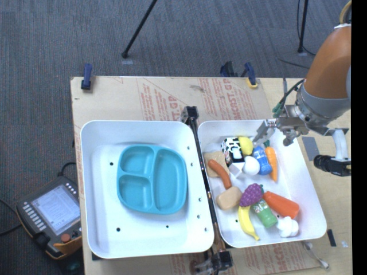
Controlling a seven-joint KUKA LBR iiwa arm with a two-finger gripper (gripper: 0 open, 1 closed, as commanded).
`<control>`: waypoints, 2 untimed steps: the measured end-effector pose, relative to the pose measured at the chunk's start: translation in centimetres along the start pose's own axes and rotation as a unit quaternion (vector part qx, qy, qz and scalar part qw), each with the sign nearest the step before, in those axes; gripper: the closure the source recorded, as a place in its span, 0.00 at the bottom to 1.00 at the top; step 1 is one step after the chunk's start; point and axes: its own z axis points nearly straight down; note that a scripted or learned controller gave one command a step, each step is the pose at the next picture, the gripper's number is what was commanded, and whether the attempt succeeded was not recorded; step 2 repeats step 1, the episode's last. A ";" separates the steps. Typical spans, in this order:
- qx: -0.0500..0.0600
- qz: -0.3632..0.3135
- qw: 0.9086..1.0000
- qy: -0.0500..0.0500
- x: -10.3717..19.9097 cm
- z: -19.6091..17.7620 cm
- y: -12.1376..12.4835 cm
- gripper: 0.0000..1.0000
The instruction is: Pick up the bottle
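Note:
A small green bottle (265,215) with a pale label lies in the right bin (304,176), near its front, between a purple grape bunch (251,195) and a red-orange carrot (282,204). My gripper (275,135) hangs over the far part of that bin, well behind the bottle. Its fingers are spread open with nothing between them. Just below the gripper lie a blue container (263,161), a yellow lemon (245,145) and a black-and-white carton (232,149).
The right bin also holds a sausage (219,172), a bread piece (229,198), a banana (247,222), a thin orange carrot (272,162) and white pieces (288,227). A blue divided plate (152,178) sits in the left bin (97,211). Clamps (250,74) grip the bench's far edge.

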 end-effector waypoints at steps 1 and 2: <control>0.003 -0.001 1.000 0.001 0.0 -0.7 0.1 1.00; 0.003 -0.001 1.000 0.001 0.0 -0.7 0.1 1.00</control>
